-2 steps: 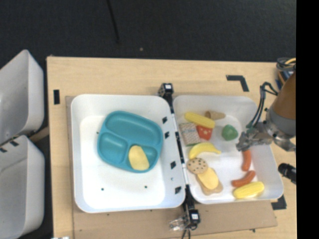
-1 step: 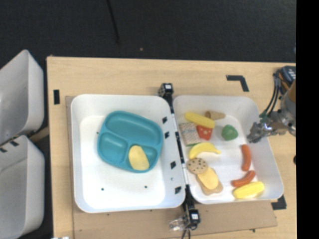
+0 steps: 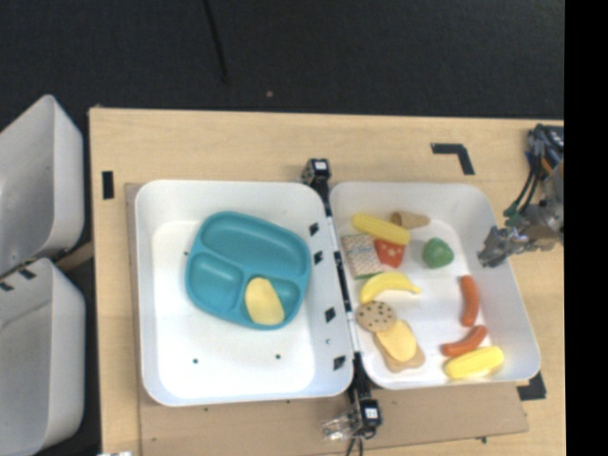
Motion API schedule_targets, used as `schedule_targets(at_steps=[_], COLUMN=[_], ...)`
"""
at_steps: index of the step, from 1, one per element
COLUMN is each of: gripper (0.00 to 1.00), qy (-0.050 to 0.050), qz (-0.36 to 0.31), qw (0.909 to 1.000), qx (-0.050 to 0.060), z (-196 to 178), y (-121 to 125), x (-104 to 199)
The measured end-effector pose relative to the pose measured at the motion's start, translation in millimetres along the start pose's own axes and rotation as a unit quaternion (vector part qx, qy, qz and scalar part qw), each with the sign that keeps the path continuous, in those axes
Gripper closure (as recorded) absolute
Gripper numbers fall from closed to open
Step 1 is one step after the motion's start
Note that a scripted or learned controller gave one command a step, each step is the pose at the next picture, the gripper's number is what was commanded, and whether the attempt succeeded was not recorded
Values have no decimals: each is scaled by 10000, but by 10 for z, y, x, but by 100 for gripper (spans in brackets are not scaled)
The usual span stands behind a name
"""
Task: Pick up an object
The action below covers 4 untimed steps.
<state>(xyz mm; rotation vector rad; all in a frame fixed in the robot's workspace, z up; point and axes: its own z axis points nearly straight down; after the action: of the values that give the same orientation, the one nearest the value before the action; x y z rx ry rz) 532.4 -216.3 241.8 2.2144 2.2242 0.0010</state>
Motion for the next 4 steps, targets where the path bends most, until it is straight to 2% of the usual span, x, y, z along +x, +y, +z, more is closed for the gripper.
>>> schedule_targets(at_steps=[2, 3, 4], gripper=[100, 100, 100], qy=[4, 11, 15], qz=[1, -5, -13], qw=[10000, 10000, 10000], qx=[15, 14, 19], z=[134, 115, 122], y=[48, -14, -106], x=[1013, 1423, 2036])
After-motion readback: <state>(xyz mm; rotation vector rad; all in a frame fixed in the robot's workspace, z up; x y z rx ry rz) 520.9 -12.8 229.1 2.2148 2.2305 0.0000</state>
